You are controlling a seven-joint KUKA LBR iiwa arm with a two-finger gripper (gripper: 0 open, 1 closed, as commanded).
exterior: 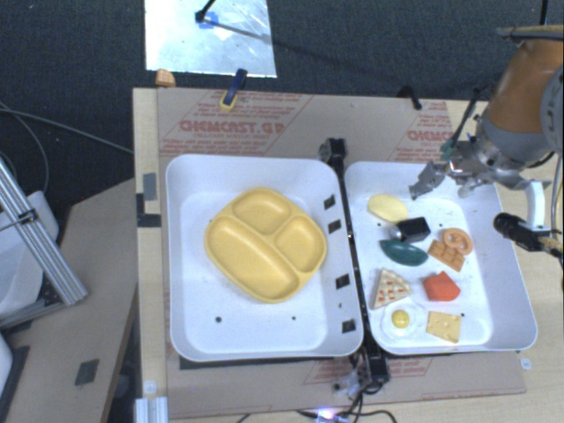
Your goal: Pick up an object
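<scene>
Two shallow white bins sit side by side on the bench, the left bin [189, 324] holding a yellow divided tray [266, 244] that lies tilted near its middle. The right bin [511, 311] carries a scatter of small toy foods: a pale yellow oval piece [387, 207] near the top left, a black block [412, 229] just below and right of it, a dark teal piece [404, 252] touching the block's lower edge, a brown pretzel [456, 239] above a waffle-like square [446, 255], a red chunk [441, 286], a sandwich wedge [391, 286], a fried egg [401, 319] and a cheese slice [443, 326]. The arm [527, 95] reaches in from the right, and its gripper [429, 182] hangs over the top of the right bin, just above and right of the pale oval piece. The fingers [421, 186] look slightly parted with nothing between them.
</scene>
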